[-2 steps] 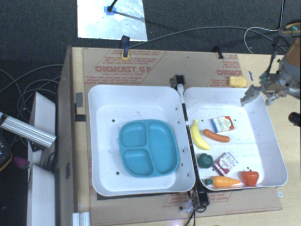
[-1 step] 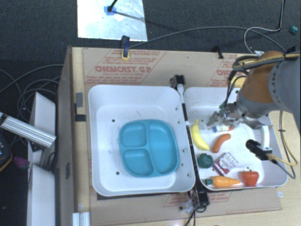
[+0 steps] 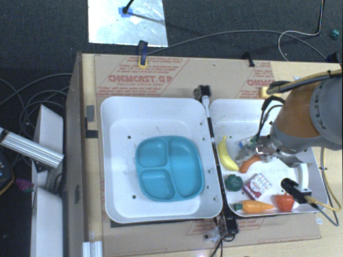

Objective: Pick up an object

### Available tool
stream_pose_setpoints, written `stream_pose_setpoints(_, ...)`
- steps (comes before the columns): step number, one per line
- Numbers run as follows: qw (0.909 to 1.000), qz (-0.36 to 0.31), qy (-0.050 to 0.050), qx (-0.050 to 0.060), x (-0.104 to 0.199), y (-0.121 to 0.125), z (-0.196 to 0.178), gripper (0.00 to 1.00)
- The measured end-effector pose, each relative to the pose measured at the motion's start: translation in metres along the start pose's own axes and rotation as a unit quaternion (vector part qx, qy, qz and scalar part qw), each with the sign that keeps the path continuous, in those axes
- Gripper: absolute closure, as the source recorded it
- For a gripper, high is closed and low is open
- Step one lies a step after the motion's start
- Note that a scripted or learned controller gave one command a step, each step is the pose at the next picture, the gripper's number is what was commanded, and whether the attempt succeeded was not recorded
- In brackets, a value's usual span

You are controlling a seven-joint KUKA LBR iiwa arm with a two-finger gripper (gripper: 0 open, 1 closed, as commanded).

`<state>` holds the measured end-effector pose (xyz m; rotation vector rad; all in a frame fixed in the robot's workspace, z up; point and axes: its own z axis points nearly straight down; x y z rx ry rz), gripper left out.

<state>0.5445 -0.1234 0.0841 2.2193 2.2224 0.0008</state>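
Dark carpet surrounds the tabletop [image 3: 161, 74]. Left bin [image 3: 115, 143] holds a blue divided plate [image 3: 169, 167]. Right bin [image 3: 236, 114] has banana [image 3: 226, 157], green ball [image 3: 233, 182], carrot [image 3: 257, 206], red packet [image 3: 258, 184], tomato [image 3: 284, 202]. Claw [image 3: 256, 150] sits low by an orange piece [image 3: 247, 165]; can't tell its opening. Best: center over one item, clear of neighbors, before closing.

I see open floor in the far part of the right bin [image 3: 236, 108]. Its near half is crowded: banana [image 3: 227, 155], green ball [image 3: 233, 182], red packet [image 3: 257, 185], carrot [image 3: 256, 206] and tomato [image 3: 284, 202] lie close together. In the left bin [image 3: 115, 143], a blue divided plate [image 3: 169, 167] fills the middle, leaving bare margins.
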Motion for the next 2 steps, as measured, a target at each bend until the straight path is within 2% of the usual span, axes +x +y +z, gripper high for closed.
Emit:
stream_pose_setpoints(1,1.0,-0.001,0.0,-0.001,0.0,0.001,-0.01,1.0)
stream_pose_setpoints(2,1.0,-0.001,0.001,-0.001,0.111,0.038,-0.101,1.0)
